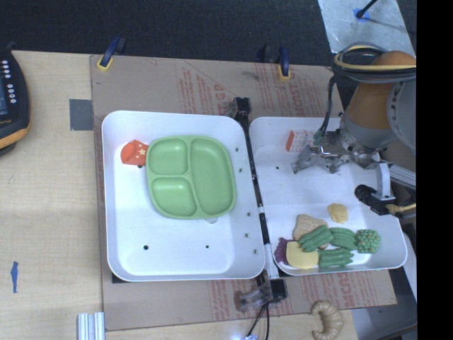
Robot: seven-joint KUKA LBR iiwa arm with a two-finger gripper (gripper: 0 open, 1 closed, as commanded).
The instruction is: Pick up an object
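Observation:
My gripper [320,164] hangs low over the upper part of the right bin [276,190], its metal fingers spread apart with nothing between them. A small orange and white item [291,141] lies just to its left, near the bin's back wall. Along the front of this bin lies a cluster: a small yellow piece [337,212], a tan slice [308,225], green pods [325,238], a broccoli head [367,241], a yellow piece [302,258] and a purple bit [282,248].
The left bin [127,246] bears a green divided plate [191,176] and a red piece with a star [133,153] at its left. A tan curled thing [328,319] lies on the bench in front of the bins. A handheld controller [10,98] rests far left.

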